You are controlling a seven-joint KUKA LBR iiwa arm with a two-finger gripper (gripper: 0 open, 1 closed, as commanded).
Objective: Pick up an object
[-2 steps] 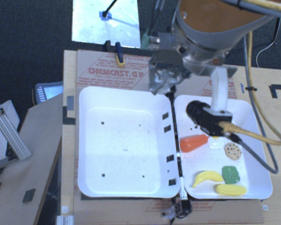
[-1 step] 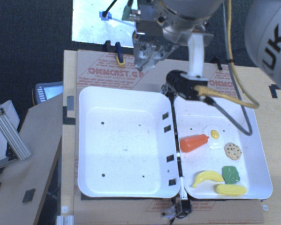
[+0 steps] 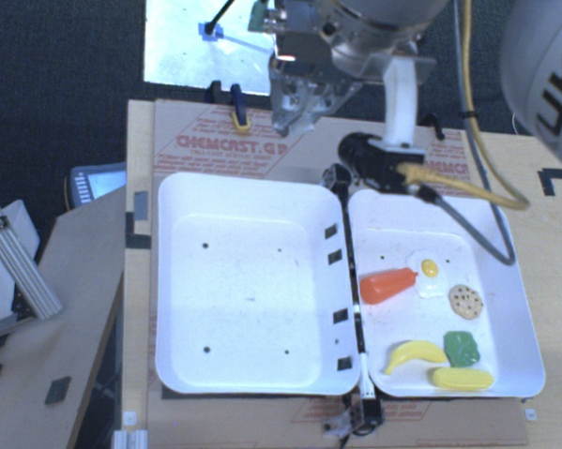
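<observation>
My gripper (image 3: pixel 296 115) hangs high over the back edge of the bench, above and behind the left bin (image 3: pixel 180 261), with nothing seen between its fingers. The right bin (image 3: pixel 512 306) holds several toy foods: an orange carrot (image 3: pixel 388 285), a fried egg (image 3: pixel 429 270), a round cookie (image 3: pixel 465 301), a green piece (image 3: pixel 461 348), a yellow banana (image 3: pixel 415 354) and a yellow corn-like piece (image 3: pixel 462 378). All lie well below and to the right of the gripper.
The two white bins sit side by side on a cardboard sheet (image 3: pixel 219 145), joined by black clips along the middle seam (image 3: pixel 343 288). A yellow and blue clamp (image 3: pixel 238 109) stands at the sheet's back edge. A side table (image 3: pixel 61 292) lies at the left.
</observation>
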